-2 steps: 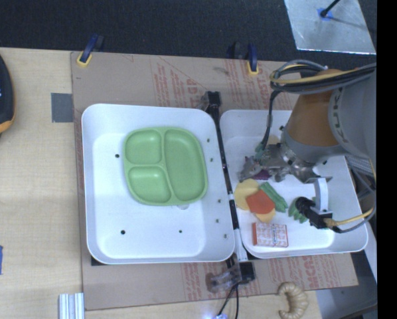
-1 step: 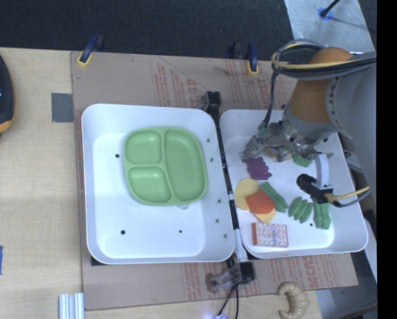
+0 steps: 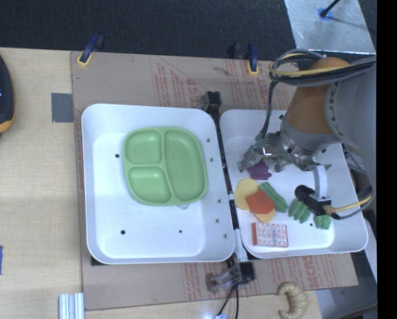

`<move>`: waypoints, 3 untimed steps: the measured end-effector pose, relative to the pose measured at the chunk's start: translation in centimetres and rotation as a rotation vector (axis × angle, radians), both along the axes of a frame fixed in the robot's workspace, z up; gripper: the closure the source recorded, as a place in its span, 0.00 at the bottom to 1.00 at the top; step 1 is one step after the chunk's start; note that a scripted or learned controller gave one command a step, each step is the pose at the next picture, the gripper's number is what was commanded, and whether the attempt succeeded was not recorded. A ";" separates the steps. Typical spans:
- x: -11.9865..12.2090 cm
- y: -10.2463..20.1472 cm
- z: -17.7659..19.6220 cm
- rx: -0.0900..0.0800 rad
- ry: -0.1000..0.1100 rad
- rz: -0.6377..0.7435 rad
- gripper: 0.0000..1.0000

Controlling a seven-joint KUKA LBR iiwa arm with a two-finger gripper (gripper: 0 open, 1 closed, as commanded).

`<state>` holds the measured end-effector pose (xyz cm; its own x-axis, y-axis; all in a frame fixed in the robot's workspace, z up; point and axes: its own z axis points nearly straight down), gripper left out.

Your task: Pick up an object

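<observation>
Bins [image 3: 99,178] number two; one green plate [image 3: 165,165] inside.

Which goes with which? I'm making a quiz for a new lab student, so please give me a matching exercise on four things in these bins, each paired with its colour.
Things:
1. divided plate
2. small box
3. piece by the gripper
4. round piece

Colours:
A. purple
B. red
C. light green
D. red and white print

Pairs: 1-C, 2-D, 3-A, 4-B
</observation>
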<state>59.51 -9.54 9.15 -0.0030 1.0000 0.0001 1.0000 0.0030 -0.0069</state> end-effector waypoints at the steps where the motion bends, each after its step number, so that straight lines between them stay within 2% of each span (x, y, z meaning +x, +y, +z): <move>1: 0.3 -0.1 1.3 -0.001 -0.005 0.002 1.00; 2: 0.2 -0.1 1.2 -0.001 -0.004 0.003 0.00; 3: 0.3 -0.2 2.3 -0.002 -0.004 0.003 1.00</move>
<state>59.77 -9.74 11.46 -0.0059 1.0000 -0.0019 1.0000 0.0059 -0.0032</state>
